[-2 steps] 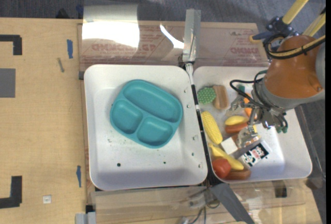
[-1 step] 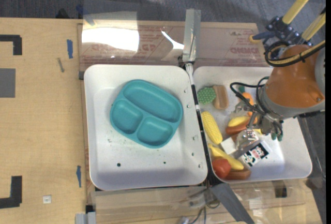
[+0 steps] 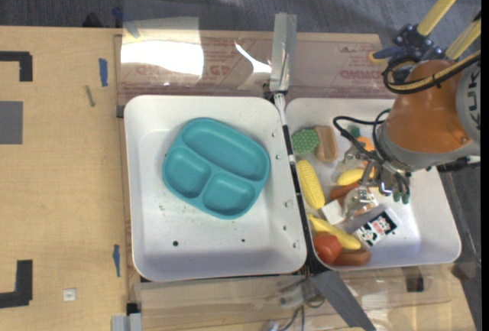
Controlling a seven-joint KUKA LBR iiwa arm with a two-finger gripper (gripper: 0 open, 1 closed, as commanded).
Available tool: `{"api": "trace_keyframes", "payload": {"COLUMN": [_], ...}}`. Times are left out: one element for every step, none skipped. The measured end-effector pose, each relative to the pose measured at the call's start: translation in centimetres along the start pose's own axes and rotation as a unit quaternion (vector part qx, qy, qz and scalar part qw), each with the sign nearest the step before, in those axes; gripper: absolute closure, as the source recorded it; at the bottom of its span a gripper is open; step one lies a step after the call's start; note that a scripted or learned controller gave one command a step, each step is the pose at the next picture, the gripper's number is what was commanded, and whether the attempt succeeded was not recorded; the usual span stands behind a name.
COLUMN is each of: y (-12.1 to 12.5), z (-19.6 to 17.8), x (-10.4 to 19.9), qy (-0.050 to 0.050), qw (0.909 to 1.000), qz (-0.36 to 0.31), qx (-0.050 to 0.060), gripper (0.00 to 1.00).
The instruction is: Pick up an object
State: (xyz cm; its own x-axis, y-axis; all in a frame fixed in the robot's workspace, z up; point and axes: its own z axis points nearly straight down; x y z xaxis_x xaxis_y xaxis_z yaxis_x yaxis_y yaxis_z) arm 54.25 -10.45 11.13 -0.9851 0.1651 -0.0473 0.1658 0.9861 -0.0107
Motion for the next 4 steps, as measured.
{"api": "trace_keyframes", "payload": {"y": [-1.9, -1.7, -2.8, -8.5], "z": [-0.2, 0.3, 0.6, 1.7], "x": [3.7, -2.6, -8.3, -5.3], "qy": [-0.015, 0.008, 0.007, 0.011], "qw": [0.9955, 0.9989, 0.9999, 0.9983], "qz": [0.093, 0.045, 0.002, 0.058], "qx": [-0.007, -0.007, -0.007, -0.004], "gripper": [0.0, 0.0, 0.0, 0.0]}}
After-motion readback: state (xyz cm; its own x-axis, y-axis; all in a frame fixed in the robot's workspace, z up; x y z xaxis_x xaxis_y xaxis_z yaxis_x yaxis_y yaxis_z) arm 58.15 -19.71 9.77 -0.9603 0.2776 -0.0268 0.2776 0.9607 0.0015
